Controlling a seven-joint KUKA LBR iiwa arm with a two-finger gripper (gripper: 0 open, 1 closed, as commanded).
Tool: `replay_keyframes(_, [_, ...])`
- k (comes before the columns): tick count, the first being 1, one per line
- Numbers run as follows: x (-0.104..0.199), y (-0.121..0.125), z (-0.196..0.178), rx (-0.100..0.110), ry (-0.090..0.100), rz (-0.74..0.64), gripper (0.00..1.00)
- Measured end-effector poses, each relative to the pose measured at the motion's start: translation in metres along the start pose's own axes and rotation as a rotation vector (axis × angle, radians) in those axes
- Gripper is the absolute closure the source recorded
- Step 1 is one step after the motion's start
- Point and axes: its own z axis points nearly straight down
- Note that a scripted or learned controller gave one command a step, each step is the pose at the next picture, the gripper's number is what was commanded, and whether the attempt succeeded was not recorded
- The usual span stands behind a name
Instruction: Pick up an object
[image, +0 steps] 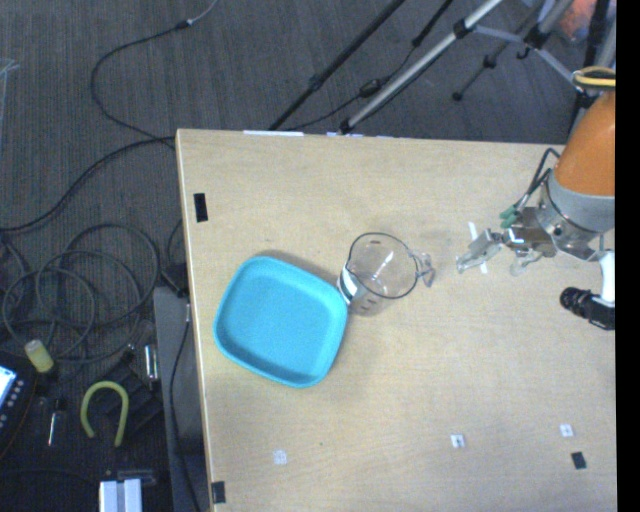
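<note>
A clear plastic measuring cup (380, 270) stands upright near the middle of the tan tabletop (450, 380), its handle pointing right. A light blue square plate (282, 320) lies just left of it, touching or nearly touching the cup's base. My gripper (476, 249) reaches in from the right under the orange-banded wrist (590, 150). It hovers a short way right of the cup's handle. Its two fingers are spread apart and open, with nothing between them.
A black part (588, 305) sticks in at the right edge below the arm. Small markers (457, 440) dot the front of the table, and a black tag (201, 207) sits near the left edge. Cables and a stand lie on the floor beyond the table.
</note>
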Motion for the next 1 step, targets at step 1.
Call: replay_keyframes(1, [0.0851, 0.0417, 0.1191, 0.001, 0.000, -0.208, 0.00])
